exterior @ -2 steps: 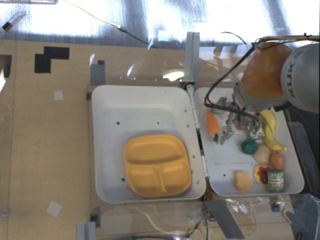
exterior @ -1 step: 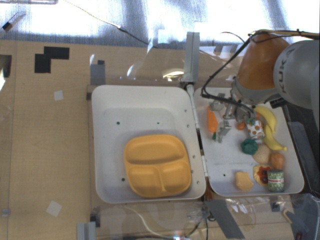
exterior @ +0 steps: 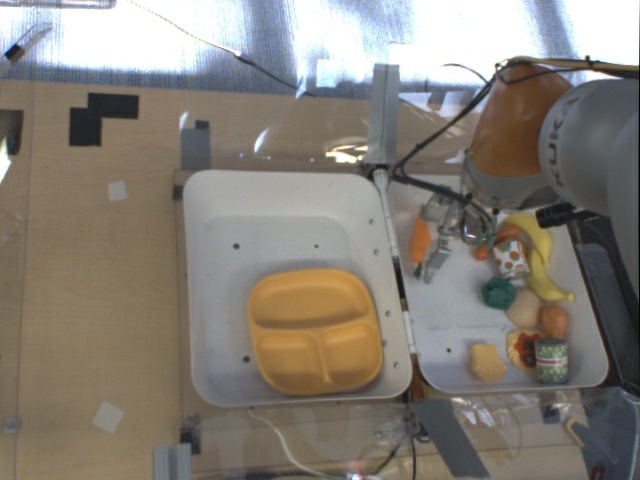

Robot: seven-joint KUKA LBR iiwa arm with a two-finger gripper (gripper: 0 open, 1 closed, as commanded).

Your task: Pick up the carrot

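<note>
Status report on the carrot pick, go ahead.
Gripper down in the right bin, beside the carrot. Carrot lies by the bin's left wall, not held. Banana and other food sit off to the right.

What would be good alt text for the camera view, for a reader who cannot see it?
The gripper hangs over the right bin, right beside an orange carrot near the bin's left wall. More toy food, including a banana, fills that bin's right side; the left bin holds a yellow divided tray.
</note>
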